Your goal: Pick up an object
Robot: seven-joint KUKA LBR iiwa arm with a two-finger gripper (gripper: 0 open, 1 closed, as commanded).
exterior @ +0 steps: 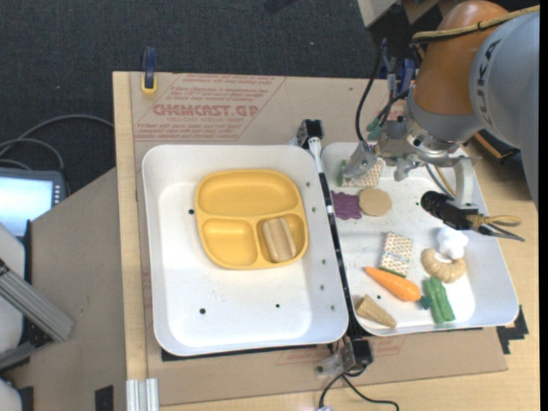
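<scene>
The hand (pixel 370 163) hangs low over the far left corner of the right bin (pixel 501 302), beside a patterned cracker (pixel 370 175); whether it is open or closed I cannot tell. The tan round disc (pixel 375 202) lies just nearer, the purple piece (pixel 346 205) to its left.

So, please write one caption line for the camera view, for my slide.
KUKA arm's end effector over the right bin of toy food; yellow divided plate in the left bin.

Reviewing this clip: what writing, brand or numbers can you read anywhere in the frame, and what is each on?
"CHEMCAST GP", large red print, upside-down-looking and partly blurred, on the brown protective sheet under the bins.
Smaller red lines beneath it on that sheet: too blurred to read.
Nothing legible elsewhere.
</scene>
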